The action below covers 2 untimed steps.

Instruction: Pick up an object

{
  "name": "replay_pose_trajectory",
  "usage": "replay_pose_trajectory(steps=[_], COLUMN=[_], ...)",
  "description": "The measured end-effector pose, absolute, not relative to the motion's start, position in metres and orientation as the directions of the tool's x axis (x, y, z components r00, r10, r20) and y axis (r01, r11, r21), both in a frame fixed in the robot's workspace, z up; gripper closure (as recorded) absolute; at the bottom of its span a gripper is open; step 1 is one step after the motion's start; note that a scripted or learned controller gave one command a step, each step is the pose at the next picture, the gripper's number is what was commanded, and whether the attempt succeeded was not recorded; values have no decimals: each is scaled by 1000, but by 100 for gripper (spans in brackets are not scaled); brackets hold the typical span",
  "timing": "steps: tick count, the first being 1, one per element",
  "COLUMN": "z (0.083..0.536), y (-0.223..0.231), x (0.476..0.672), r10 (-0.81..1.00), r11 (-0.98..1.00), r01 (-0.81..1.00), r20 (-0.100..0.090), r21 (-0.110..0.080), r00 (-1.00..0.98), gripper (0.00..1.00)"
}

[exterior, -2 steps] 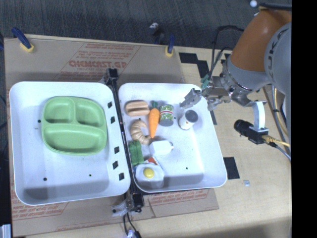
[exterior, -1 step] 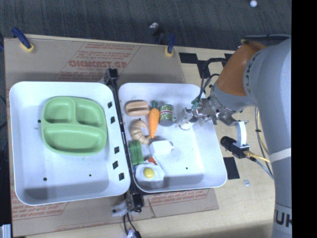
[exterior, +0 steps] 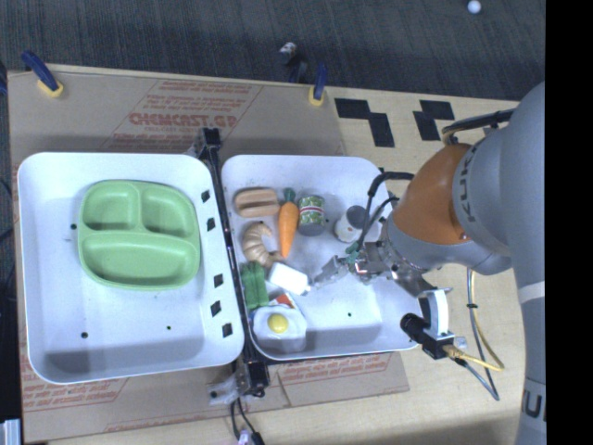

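White block [exterior: 289,277] in the right bin [exterior: 371,170], lying just left of my gripper [exterior: 326,272], long axis slanting toward it; finger spread I cannot tell, nothing visibly held.

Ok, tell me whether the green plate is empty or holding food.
Empty: the green plate lies in the left bin with all three compartments bare.
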<state>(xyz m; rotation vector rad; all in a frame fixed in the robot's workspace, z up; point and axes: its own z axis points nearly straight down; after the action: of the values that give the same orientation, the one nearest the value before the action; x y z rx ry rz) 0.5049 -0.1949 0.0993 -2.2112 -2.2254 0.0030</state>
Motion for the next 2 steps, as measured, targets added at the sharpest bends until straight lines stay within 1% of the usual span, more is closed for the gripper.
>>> replay_pose_trajectory(steps=[1, 2], z=[92, 102], y=[-139, -139], x=[631, 631], r10=[1000, 1000], r11=[6, 13], r01=[1000, 1000], r20=[2, 1], r21=[-1, -3], r00=[-6, -13], gripper=[0, 100])
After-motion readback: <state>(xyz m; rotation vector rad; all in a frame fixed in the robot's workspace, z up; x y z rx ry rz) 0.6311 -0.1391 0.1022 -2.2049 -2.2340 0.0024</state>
